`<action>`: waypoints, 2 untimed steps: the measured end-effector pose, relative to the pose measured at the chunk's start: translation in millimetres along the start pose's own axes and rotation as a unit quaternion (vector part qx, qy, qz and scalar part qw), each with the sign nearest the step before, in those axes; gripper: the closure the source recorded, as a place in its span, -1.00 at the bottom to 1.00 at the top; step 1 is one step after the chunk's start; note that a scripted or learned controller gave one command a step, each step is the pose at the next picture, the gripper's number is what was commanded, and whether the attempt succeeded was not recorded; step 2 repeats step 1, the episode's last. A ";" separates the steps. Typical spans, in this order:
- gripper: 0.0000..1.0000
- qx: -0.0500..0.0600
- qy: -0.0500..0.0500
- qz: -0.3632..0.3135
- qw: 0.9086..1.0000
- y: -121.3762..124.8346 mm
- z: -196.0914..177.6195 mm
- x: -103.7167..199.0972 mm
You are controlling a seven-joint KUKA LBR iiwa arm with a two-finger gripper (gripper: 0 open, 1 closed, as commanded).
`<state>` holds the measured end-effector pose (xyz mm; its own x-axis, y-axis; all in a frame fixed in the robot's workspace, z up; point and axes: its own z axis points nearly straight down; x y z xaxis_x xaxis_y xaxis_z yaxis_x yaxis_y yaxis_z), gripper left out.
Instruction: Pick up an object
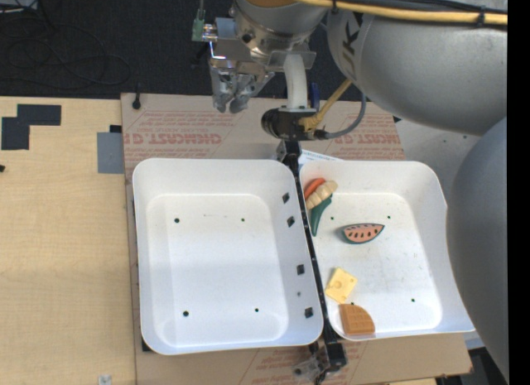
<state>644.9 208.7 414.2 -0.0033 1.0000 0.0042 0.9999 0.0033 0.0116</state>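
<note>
Watermelon slice point(363, 232) is seen lying in the right bin point(422, 185) near the carrot piece point(318, 201), cheese wedge point(340, 285) and bread slice point(357, 320), while the gripper point(233, 93), holding nothing, is raised beyond the left bin point(149, 209), its finger spacing unclear.

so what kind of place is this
Likely a robotics lab bench set up for picking trials: a grey arm hangs over two white bins, toy food such as a watermelon slice lies in the right one, and loose cables trail behind.
</note>
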 end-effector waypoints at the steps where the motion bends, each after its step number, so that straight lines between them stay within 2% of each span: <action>1: 1.00 0.006 -0.002 0.001 1.000 -0.3 -16.1 13.8; 2: 1.00 0.006 -0.002 0.001 1.000 -0.3 -16.1 13.8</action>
